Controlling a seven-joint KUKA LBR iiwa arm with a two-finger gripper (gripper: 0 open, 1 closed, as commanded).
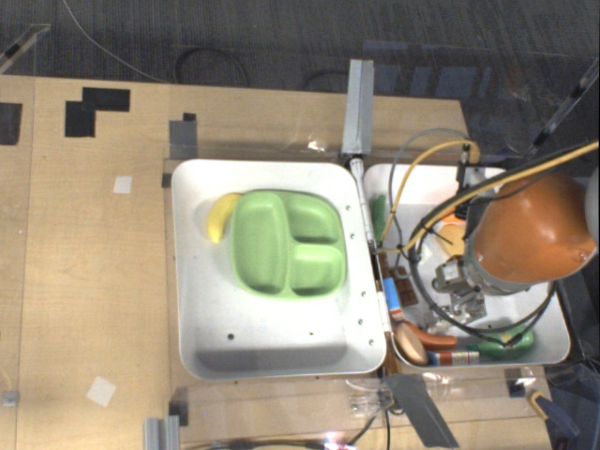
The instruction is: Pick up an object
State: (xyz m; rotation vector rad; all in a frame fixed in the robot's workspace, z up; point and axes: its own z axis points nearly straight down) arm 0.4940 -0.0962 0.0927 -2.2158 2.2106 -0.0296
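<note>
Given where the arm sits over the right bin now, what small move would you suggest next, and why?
Probably a short, straight descent. The arm's wrist hangs low over the right bin, above a clutter of small items: a red and green marker-like piece and a blue item. Nothing visibly sits in its grasp, so the pick looks undone.

Bench (84, 279): pale wood-look board, matt. Left bin (202, 326): white, smooth, faint sheen. Divided plate (286, 244): green plastic, smooth, matt. Banana (219, 217): yellow, smooth skin. Arm band (534, 228): orange, glossy. Bin posts (356, 106): grey metal, dull. Floor (281, 17): dark, ribbed carpet-like texture.
</note>
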